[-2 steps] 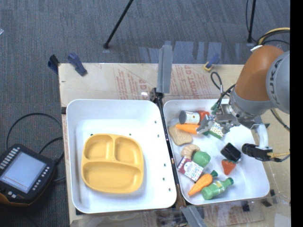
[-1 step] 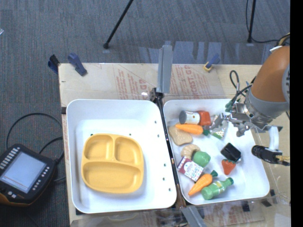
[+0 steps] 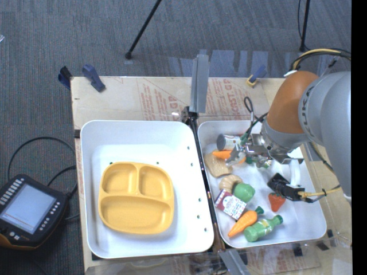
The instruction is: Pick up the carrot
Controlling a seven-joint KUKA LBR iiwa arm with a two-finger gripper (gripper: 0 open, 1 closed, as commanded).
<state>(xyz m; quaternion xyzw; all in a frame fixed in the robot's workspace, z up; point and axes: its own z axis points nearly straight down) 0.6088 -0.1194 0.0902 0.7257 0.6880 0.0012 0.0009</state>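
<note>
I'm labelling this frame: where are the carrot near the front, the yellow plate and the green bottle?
carrot (image 3: pixel 243 223): camera view, mid orange body.
yellow plate (image 3: pixel 136 219): camera view, its large front compartment.
green bottle (image 3: pixel 261 229): camera view, middle of its body.

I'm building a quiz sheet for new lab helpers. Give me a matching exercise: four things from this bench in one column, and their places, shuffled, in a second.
Things:
1. yellow three-compartment plastic plate
2. orange toy carrot with a green top
3. green plastic bottle
4. two-finger gripper

Places:
A. near front edge of right bin, beside the bottle
B. upper part of right bin
C. left bin
D. front of right bin, right of the carrot

Pairs: 1-C, 2-A, 3-D, 4-B
</note>
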